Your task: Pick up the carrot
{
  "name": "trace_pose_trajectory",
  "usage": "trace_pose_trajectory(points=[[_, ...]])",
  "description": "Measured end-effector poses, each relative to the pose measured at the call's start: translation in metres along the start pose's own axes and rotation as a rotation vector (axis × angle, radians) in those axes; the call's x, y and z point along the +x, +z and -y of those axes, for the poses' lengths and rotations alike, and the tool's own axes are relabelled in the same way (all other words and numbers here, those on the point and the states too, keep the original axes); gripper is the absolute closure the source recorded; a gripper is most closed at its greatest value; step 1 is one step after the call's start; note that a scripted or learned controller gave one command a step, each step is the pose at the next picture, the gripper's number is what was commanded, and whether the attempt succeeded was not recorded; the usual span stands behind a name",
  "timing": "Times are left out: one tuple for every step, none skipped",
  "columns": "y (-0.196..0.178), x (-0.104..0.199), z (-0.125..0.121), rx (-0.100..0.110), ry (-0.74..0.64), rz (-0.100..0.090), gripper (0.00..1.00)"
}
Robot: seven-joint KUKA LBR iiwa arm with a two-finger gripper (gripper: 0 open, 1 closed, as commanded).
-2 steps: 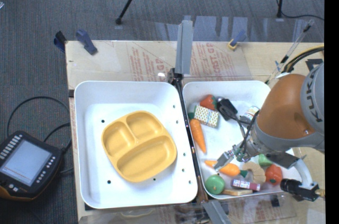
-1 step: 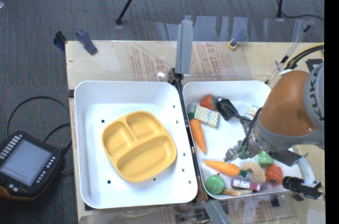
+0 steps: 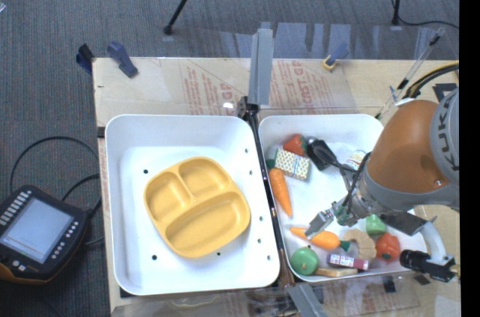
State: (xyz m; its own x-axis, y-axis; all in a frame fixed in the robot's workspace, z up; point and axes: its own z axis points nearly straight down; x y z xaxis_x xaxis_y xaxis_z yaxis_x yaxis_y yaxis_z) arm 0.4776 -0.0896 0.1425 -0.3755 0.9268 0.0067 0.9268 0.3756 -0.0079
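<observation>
Reaching in from the right edge of the frame, grey arm (image 3: 420, 158) bent low at lower right, orange band uppermost, gripper (image 3: 327, 218) pointing down-left toward lower centre.

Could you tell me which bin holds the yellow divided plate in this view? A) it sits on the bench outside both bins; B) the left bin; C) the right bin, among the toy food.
B: the yellow divided plate lies in the left bin, while the toy food, including a carrot, is in the right bin.
</observation>
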Motion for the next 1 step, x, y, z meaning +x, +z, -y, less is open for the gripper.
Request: trace_pose_trajectory(points=[[0.0582, -0.0286, 0.0160, 0.000, -0.064, 0.001, 0.00]])
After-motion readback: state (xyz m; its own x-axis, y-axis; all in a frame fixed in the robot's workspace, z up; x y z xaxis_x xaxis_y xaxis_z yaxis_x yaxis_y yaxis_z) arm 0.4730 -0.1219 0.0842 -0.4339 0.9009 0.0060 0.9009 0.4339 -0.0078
